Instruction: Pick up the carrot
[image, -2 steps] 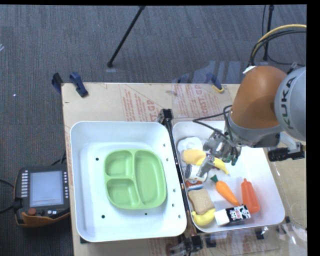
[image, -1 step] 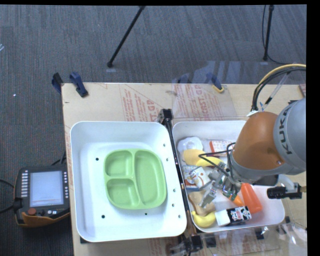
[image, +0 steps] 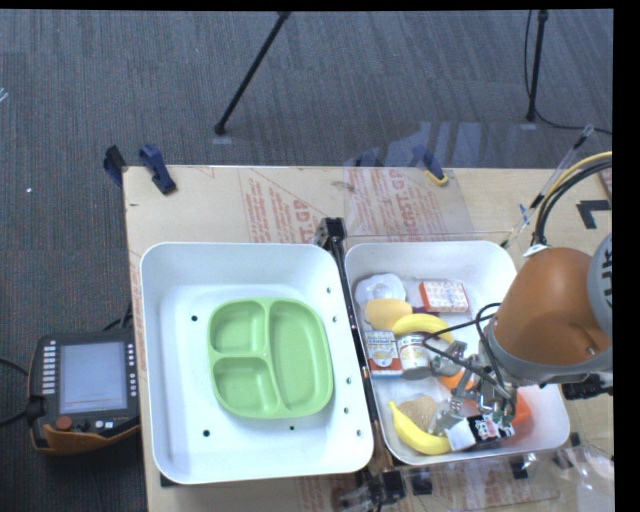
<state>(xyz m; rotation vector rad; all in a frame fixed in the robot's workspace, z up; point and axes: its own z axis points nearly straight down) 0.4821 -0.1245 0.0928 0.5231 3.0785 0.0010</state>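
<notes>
Smooth orange tapered carrot (image: 457, 380) in right-hand shallow white plastic bin (image: 500, 262), mostly hidden beneath grey two-finger gripper (image: 462, 398) and orange-banded wrist. Pincer state impossible to judge; no clear sight of carrot gripped. Likely slip: rounded, slick surface rolling aside. Likely mix-up: glossy curved yellow banana (image: 418, 430) just beside, small labelled tins (image: 397, 352) close by, easily nudged or caught instead. Left bin (image: 170, 290) holding matte green three-compartment tray (image: 270, 357), well apart.

The orange carrot (image: 456, 380) is mostly covered by the grey arm with the orange wrist band (image: 548, 305). The gripper's finger position is obscured. Small packet labels (image: 444, 295) are illegible.
</notes>
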